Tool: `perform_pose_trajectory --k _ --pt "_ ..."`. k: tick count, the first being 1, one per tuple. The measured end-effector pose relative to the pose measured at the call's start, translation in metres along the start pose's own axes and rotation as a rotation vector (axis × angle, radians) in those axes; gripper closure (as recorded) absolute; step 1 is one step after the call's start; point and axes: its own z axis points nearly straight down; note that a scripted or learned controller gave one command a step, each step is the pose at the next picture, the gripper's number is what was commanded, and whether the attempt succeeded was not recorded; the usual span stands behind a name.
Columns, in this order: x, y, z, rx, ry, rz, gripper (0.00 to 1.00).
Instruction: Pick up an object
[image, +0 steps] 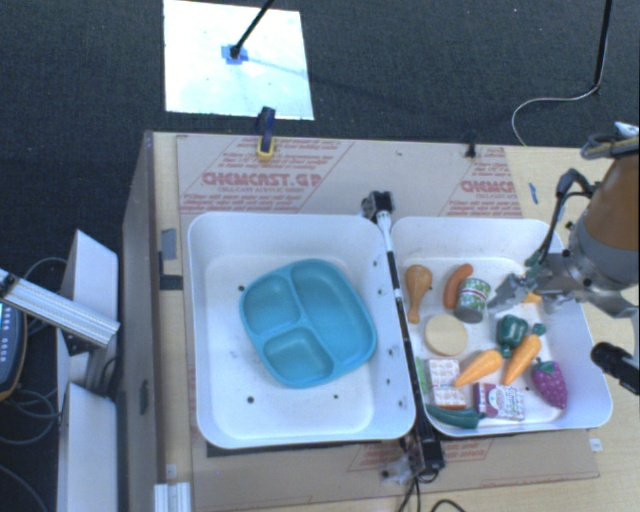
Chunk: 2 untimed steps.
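Gripper: You see the grey two-finger gripper (507, 291) low over the right white plastic bin (500, 232), close to its far right side. You cannot tell from this view how it is set.
Nearest thing: The small green and white toy can (473, 297) stands just to the left of the tip.
Which way to go: Your can lies toward the middle wall between the bins, so a short move left gets you there.
Other toys close by: The dark green toy pepper (512, 329) sits just toward the near edge from the tip. The orange toy sausage (457, 284) lies beside the can, long way pointing to the far edge.
Left bin: The blue plastic plate with three parts (307, 322) rests there, well apart.
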Motion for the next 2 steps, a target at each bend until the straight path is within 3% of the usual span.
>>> perform_pose_trajectory --k 1,2 --pt "0.002 0.067 0.143 -0.001 0.000 0.000 0.00" --pt "-0.006 0.115 0.142 -0.002 0.000 -0.002 0.00"
